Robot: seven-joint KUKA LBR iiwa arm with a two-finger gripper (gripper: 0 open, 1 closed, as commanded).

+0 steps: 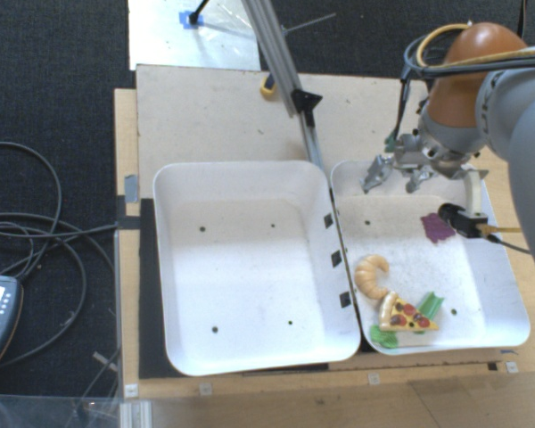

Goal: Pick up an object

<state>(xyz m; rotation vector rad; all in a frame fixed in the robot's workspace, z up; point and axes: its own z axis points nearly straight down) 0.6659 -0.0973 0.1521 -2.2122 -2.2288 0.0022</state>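
pincer (394,177) open above right bin (499,324), croissant (372,275)

I get one fixed camera, mounted above the worktop (214,114) and looking down on it at a slant, far enough back to take in both white bins whole. The left bin (174,328) sits near the middle of my picture, and the right bin (508,315) is just beside it, close to the picture's right side. Beyond the left bin the dark floor (53,78) shows past the worktop's far and left edges. The arm (517,105) enters above the right bin
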